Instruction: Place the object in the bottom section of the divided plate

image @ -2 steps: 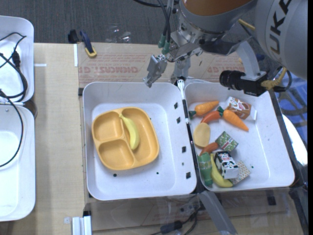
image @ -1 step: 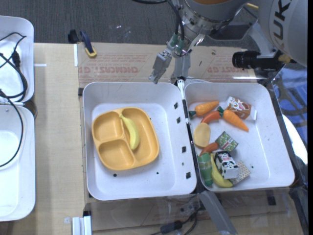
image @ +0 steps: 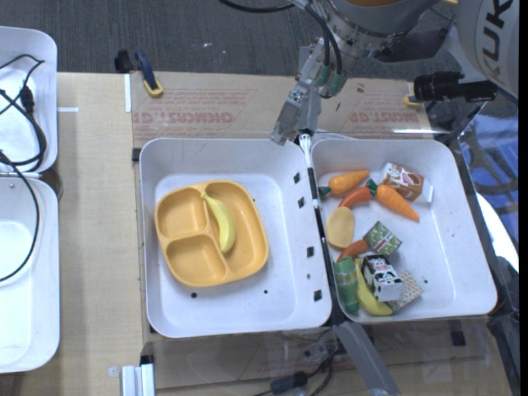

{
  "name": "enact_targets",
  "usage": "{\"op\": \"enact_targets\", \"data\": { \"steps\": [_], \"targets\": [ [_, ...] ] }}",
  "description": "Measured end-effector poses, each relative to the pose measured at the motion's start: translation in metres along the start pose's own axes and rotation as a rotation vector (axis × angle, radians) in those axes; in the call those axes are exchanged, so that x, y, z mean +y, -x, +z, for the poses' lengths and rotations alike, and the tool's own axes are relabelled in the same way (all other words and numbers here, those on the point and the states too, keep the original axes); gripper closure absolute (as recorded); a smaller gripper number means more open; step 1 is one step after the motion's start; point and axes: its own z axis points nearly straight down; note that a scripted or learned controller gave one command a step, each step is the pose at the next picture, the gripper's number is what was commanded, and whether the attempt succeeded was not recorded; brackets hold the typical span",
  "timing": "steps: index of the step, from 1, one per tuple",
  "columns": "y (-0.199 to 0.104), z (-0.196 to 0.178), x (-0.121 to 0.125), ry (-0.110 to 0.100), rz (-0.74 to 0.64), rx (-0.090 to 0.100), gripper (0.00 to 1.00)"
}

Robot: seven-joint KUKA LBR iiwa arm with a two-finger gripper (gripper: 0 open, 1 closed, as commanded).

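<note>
A yellow divided plate (image: pixel 195 262) lies in the left bin (image: pixel 280 291). A yellow banana (image: pixel 221 223) rests in the plate's long right-hand section, running from the plate's top edge down toward its middle. The two smaller sections on the plate's left hold nothing. My gripper (image: pixel 286 129) hangs above the far rim where the two bins meet, tilted down and to the left. It is well apart from the plate, and nothing shows in it.
The right bin (image: pixel 462 229) holds several toy foods: carrots (image: pixel 398 203), a pale round piece (image: pixel 341 226), small cartons (image: pixel 382 238), a green item and another banana (image: pixel 373 302). Cables and a white fixture (image: pixel 16 246) sit at the far left.
</note>
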Motion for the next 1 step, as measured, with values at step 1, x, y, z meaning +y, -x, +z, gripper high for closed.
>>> {"op": "enact_targets", "data": {
  "steps": [1],
  "targets": [
    [-0.0123, 0.0000, -0.0097, -0.001, 0.074, 0.001, 0.00]
  ]
}}
